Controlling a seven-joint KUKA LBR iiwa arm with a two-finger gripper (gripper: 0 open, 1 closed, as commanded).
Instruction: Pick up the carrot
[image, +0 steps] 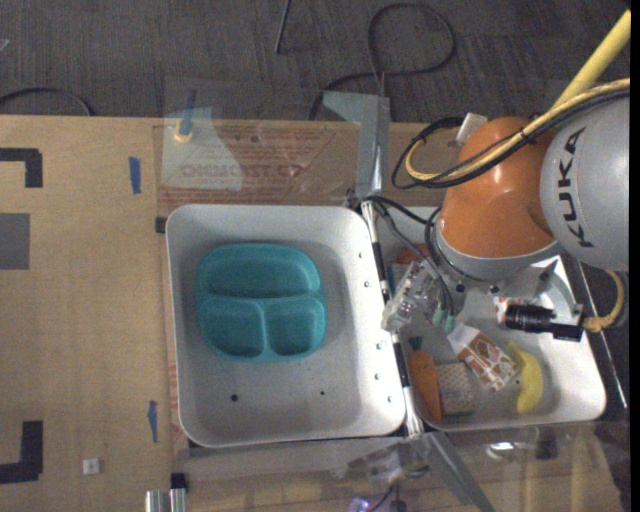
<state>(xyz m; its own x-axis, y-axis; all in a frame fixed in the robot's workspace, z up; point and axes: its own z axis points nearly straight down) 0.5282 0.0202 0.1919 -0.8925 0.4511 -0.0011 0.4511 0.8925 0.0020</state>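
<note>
Arm (500, 210) over right bin (590, 395) (carrot (426, 385) below).

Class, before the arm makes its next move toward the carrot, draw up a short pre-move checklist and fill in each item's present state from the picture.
1. Orange carrot in view in the right white bin: ok.
2. Gripper over the right bin, above the carrot in the picture: ok.
3. Carrot between the fingers: not ok, it lies apart on the bin floor.
4. Room around the carrot: not ok, a beige textured block lies against it.
5. Finger opening: cannot tell.
6. Teal divided plate in the left bin, away from the pick: ok.
</note>
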